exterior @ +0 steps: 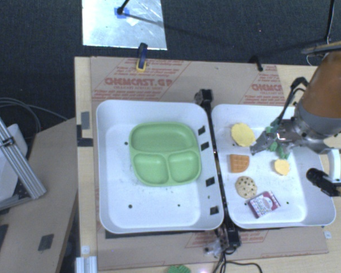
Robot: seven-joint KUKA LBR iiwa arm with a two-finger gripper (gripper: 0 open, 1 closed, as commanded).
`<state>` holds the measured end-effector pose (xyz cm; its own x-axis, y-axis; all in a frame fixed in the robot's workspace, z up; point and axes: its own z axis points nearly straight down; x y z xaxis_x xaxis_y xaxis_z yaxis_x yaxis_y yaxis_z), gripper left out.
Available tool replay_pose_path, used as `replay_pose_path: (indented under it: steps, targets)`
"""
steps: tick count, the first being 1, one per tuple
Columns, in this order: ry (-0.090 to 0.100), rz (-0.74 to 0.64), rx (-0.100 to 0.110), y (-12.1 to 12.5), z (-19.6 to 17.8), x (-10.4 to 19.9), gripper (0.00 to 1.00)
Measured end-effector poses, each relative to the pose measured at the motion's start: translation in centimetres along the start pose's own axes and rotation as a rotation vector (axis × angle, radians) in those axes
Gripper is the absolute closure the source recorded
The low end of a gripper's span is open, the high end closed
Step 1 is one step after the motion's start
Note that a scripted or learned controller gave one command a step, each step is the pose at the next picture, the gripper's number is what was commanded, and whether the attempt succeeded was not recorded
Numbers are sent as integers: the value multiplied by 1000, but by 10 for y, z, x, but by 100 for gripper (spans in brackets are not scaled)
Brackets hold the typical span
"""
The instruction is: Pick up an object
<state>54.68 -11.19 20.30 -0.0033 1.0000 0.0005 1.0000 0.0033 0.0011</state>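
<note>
Red packet [263,203] lies below cookie [246,186] in right bin [315,212].

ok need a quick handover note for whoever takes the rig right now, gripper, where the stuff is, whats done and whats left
Gripper: low over the right bin, beside a green item; I cannot tell whether it grips anything.
Right bin: yellow round piece, waffle, cookie, small yellow piece, red packet.
Left bin: green divided plate.
Done: arm is down among the objects.
Left: no confirmed pick; grasp and lift one object.
</note>
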Motion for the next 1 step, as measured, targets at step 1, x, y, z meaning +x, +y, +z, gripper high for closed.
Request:
replay_pose_path:
  steps: [1]
  targets:
    - [-2, -2, -3, 54, 120, -14, 0]
